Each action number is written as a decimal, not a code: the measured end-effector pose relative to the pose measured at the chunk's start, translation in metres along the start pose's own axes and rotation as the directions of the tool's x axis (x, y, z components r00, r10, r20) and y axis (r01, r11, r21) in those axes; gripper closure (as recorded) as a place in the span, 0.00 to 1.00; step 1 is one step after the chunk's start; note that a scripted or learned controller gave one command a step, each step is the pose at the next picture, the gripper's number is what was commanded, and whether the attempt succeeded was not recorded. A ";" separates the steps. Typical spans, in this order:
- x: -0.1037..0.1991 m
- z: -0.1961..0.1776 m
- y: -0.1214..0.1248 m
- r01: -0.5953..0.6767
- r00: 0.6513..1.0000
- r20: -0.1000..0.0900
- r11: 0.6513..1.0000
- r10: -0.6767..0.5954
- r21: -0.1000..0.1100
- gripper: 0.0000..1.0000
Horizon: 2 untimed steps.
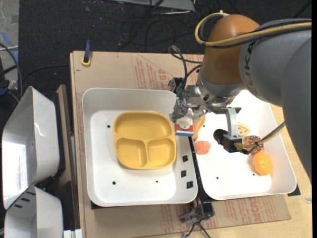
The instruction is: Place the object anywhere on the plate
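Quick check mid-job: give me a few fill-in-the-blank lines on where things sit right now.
1. The yellow plate lies in the ____ bin.
2. The plate has ____ compartments.
3. The orange fruit lies in the ____ bin.
4. The pincer hangs over the plate's ____ edge with a small red, white and blue carton at its tip.

Missing words: left; three; right; right

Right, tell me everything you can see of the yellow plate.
The yellow plate looks like matte plastic, a rounded rectangle split into three compartments: one long one at the far side and two smaller ones at the near side. It lies flat in the left bin, towards its right side, with nothing in it.
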<state>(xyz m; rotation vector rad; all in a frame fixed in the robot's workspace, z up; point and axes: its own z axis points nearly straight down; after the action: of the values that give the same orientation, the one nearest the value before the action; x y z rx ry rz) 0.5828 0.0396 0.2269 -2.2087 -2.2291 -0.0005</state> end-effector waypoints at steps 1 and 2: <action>0.050 0.009 -0.012 -0.002 1.000 0.002 1.000 0.002 0.000 1.00; 0.100 0.004 -0.019 -0.001 1.000 0.002 1.000 0.001 -0.002 1.00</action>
<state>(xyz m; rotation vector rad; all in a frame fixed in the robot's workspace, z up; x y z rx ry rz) 0.5631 0.1391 0.2234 -2.2121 -2.2295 -0.0004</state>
